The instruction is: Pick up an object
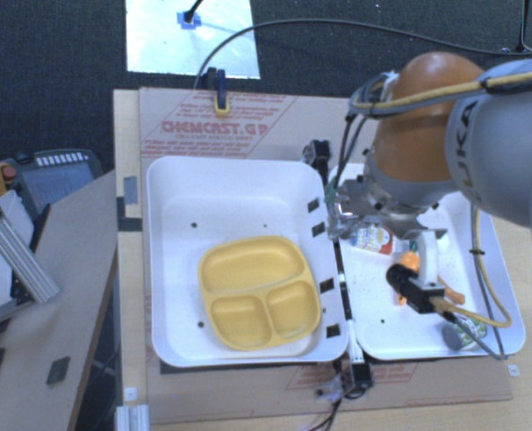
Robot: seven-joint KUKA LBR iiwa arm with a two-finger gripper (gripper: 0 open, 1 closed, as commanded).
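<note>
The gripper (pixel 378 227) is hanging low over the right bin (pixel 494 268), up near its far left part, and honestly I can't tell how it's set because the arm's orange band (pixel 422 119) and grey wrist are covering most of it. Just under it, a small white packet with red and blue print (pixel 371 239) is lying on the bin floor, looking like it's touching the tool or sitting right below it. Heading toward 4 o'clock from there, an orange piece (pixel 411 262) is peeking out beside a white and black part of the tool. Further out at 4 o'clock, a small grey-green object (pixel 456 334) is resting near the bin's near edge.

Over at 8 o'clock, the left bin (pixel 171 205) is holding a yellow three-compartment tray (pixel 258 290), lying flat. Both bins are sitting on the worktop (pixel 126 133), on a printed cardboard sheet (pixel 248 119).
</note>
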